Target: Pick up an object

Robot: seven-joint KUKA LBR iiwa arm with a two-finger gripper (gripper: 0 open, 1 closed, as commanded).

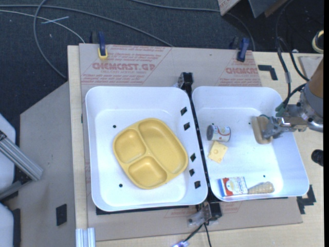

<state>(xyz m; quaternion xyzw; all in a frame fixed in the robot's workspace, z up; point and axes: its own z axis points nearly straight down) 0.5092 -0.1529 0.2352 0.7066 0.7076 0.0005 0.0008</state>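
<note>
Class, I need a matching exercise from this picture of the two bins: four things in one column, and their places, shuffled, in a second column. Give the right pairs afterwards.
Things
1. yellow divided plate
2. small can
3. cheese wedge
4. pincer

Places
A. right bin, lying on its side near the divider, above the cheese
B. over the right bin's right part, at the end of the arm
C. middle of the left bin
D. right bin, between the can and the flat packet at the near edge

Pairs: 1-C, 2-A, 3-D, 4-B
</note>
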